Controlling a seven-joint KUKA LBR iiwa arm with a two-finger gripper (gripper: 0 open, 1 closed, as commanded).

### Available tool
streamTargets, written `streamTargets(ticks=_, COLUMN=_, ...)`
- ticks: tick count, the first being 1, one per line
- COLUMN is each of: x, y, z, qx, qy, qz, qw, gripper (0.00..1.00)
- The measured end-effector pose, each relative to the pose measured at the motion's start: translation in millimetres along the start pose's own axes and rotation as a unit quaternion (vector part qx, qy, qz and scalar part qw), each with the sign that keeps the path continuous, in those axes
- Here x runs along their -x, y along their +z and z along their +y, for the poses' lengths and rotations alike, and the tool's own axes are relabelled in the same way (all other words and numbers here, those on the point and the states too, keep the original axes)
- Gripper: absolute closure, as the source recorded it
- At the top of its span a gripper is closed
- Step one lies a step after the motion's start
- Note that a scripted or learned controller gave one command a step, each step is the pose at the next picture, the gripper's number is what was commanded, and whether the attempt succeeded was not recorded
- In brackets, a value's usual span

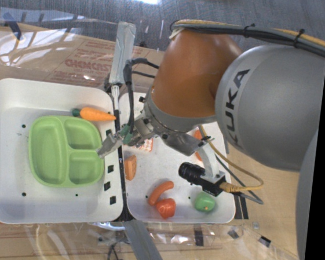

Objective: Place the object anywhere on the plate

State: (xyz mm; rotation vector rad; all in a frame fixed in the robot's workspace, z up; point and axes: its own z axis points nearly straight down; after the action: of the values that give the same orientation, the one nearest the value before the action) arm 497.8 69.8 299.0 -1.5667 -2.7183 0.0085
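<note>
The plate point(50, 143) lies bare; the carrot point(97, 114), likely the object, lies just beside its rim. Whether the end effector point(108, 147), at the plate's right edge, is open or closed cannot be told. Placement is judged undone.

I am working in a robotics lab. A grey industrial arm point(270, 104) lettered KUKA is reaching over the worktop point(278, 239). Two white bins point(3, 196) are sitting side by side, with grey tape point(143, 249) lying at their edges. Printed cardboard point(49, 49) is covering the surface. Toy food point(166, 207) and a green plate point(67, 150) are lying in the bins.
</note>
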Motion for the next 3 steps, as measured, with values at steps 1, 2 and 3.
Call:
streamTargets(ticks=1, x=0.0, y=-7.1, z=1.7, qx=-0.003, qy=-0.003, qz=0.0, qw=1.0, gripper=1.0)
streamTargets(ticks=2, x=57.3, y=16.6, z=-21.5, qx=-0.001, qy=0.064, qz=0.001, qw=0.998, gripper=1.0)
streamTargets(ticks=3, x=19.2, y=-13.2, z=-6.2, qx=0.002, qy=-0.034, qz=-0.001, qw=0.9994, gripper=1.0)
